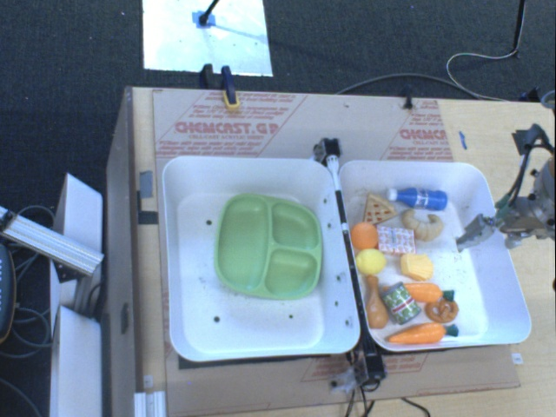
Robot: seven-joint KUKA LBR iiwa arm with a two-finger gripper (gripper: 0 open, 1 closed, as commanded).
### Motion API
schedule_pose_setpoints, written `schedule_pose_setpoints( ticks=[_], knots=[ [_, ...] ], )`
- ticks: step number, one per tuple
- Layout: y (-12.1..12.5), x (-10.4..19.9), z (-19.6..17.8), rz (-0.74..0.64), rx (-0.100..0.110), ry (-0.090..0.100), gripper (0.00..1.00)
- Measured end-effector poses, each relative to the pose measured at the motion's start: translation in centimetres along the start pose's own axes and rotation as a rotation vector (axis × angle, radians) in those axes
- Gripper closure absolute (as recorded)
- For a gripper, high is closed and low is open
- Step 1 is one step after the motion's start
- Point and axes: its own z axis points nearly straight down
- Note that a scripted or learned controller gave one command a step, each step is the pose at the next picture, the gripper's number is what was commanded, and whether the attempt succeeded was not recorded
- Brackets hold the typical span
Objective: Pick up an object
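Observation:
The right bin (497, 295) holds several toy foods: a blue bottle (419, 199), a croissant (424, 225), a waffle wedge (378, 208), an orange (364, 235), a lemon (371, 261), a yellow cheese block (416, 267), a green can (400, 302) and two carrots (420, 334). My gripper (488, 240) hangs over the bin's right side, to the right of the croissant. Its fingers are spread open with nothing between them.
The left bin (195, 320) holds a green divided plate (268, 247). A black divider rail (346, 241) runs between the bins. Cables trail across the bench at the back right.

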Motion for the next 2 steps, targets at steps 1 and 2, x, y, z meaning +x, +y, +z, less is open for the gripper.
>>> schedule_pose_setpoints(
  ticks=[1,2],
  knots=[
    [0.5,5.3,15.1,0.001,-0.001,0.000,0.00],
    [0.6,5.3,14.1,0.000,-0.002,0.000,1.00]
  ],
)
